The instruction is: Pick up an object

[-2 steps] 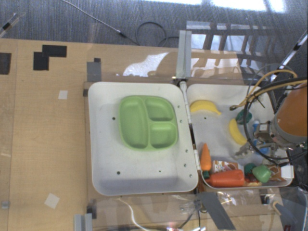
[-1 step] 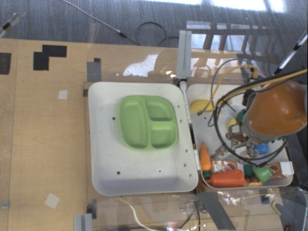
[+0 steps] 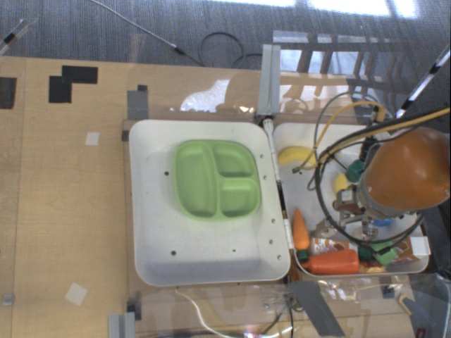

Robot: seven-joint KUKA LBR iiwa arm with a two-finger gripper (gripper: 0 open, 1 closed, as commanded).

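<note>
You're seeing the gripper (image 3: 361,225) hanging over the right bin (image 3: 421,265); carrot (image 3: 301,230) lying left of it (jaws: can't tell).

Green plate (image 3: 215,179), white bins (image 3: 151,210), seemingly orange carrot (image 3: 301,230).
</note>
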